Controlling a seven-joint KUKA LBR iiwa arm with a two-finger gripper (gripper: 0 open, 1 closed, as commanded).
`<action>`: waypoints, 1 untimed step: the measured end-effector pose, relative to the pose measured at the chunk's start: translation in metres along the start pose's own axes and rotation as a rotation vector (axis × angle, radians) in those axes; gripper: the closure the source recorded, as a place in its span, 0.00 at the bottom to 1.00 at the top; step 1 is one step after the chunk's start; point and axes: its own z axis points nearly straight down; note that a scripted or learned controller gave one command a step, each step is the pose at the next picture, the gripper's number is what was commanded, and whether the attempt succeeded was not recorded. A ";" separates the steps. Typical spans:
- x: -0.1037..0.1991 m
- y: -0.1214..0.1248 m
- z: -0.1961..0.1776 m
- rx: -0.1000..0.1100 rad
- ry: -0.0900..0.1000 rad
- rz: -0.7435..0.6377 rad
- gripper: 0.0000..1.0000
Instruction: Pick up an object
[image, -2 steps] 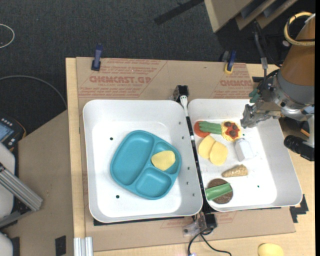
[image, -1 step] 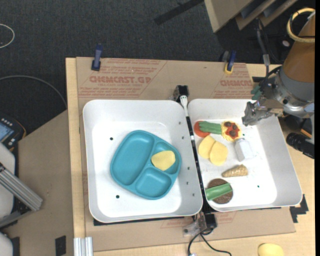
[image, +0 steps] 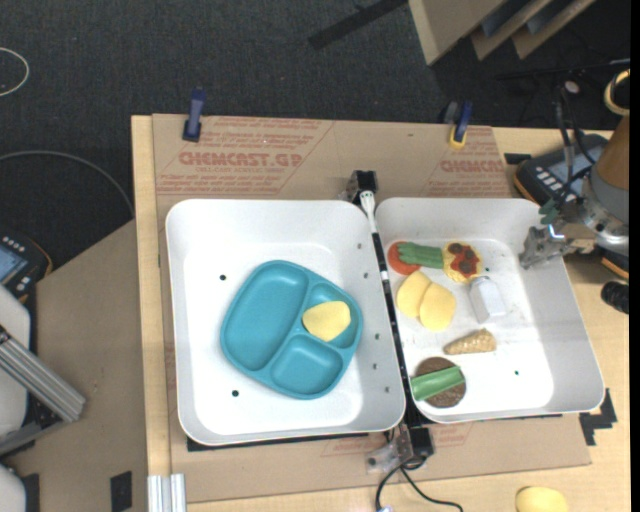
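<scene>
The claw (image: 540, 243) hangs over the right bin's (image: 560, 395) far right corner, and I cannot tell its state. The toy foods (image: 437, 300) lie left of it, a little nearer.

White bins (image: 190, 300); teal divided plate (image: 265, 330) with pale yellow piece (image: 326, 320); brown cardboard (image: 300, 150) printed red; blue clamp (image: 193, 113), yellow clamp (image: 460, 125).
</scene>
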 end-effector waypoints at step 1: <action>0.005 0.000 -0.015 -0.003 0.001 -0.006 1.00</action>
